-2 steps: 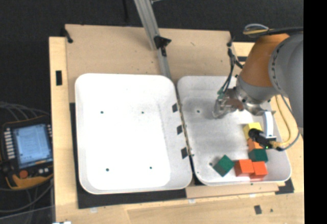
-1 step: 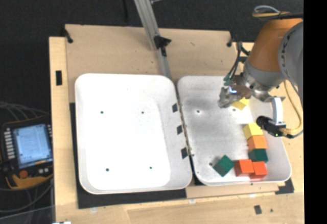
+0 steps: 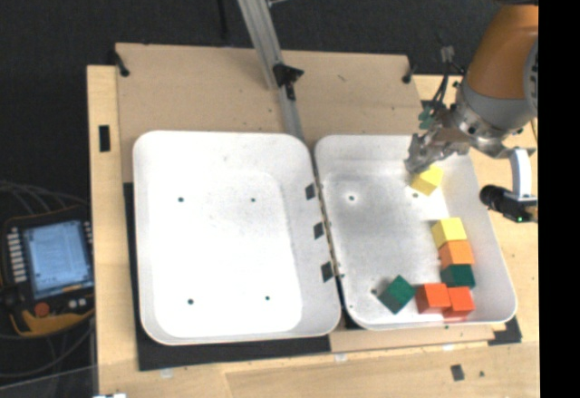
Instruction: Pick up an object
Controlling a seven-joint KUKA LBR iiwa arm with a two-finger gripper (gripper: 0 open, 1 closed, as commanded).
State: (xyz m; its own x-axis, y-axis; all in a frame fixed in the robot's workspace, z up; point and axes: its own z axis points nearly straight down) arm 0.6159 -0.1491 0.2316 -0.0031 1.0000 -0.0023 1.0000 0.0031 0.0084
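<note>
Over the right bin, hovering gripper just above a tilted yellow block, presumably lined up for a grasp, fingers' spread impossible to tell, other blocks clustered apart near the front corner.

Yellow block sits tilted near the top of the right bin, right under the claw, touching it.

Yellow block just below gripper. Further below: yellow cube, orange cube, dark green cube, two orange-red blocks, green block. White bins, faintly grey-speckled. Arm orange and grey.
</note>
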